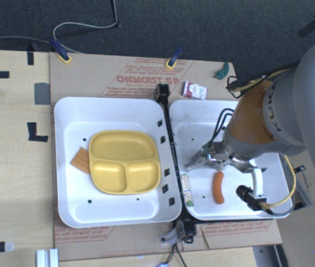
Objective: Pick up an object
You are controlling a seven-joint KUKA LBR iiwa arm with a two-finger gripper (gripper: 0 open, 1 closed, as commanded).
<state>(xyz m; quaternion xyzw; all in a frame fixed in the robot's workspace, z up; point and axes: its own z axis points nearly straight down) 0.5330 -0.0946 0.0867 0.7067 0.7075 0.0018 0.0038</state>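
An orange-red sausage [218,187] lies in the right bin [191,115], near its front. My gripper [206,157] hangs over the middle of that bin, just above and left of the sausage, under the grey wrist with the orange band. Nothing shows in its grasp. In the left bin [68,121] rests a yellow divided plate [125,161]. A brown flat piece [80,160] pokes out from under the plate's left edge.
A small printed card [186,189] lies by the right bin's left wall. A black divider with clips [167,149] runs between the bins. A small red packet [193,90] sits on the cardboard behind the right bin. Cables trail near the bin's front right corner.
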